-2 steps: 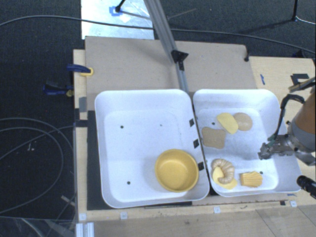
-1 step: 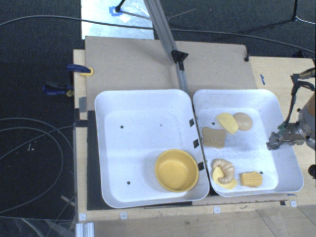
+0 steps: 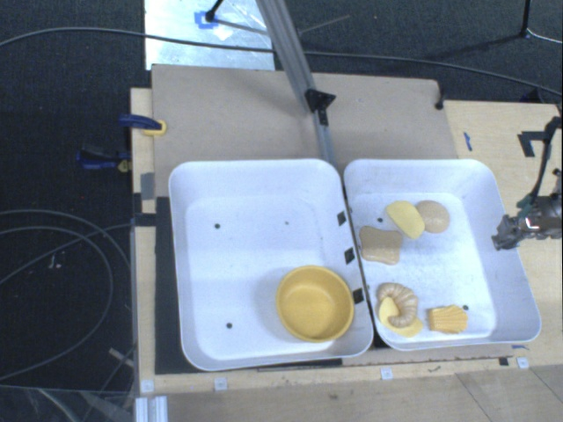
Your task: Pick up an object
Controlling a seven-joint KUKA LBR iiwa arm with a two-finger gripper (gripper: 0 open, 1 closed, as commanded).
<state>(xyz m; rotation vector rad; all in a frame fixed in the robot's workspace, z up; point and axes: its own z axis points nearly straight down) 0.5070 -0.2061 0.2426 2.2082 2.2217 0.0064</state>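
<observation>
Camera view: gripper [image 3: 508, 236] hovering at right edge beside right bin [image 3: 493, 192], grip state unclear; bowl [image 3: 314, 302] sitting lower center in left bin [image 3: 189, 236].

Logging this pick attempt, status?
Tool at right bin's outer edge, nothing seen held. Five small food pieces lie in right bin; yellow bowl in left bin. Nothing blocks them.

I see dark carpet floor [image 3: 62, 60] crossed by looping cables [image 3: 53, 262] on the left, a tan table [image 3: 229, 112], and blue clamps [image 3: 132, 123] at its left edge.
</observation>
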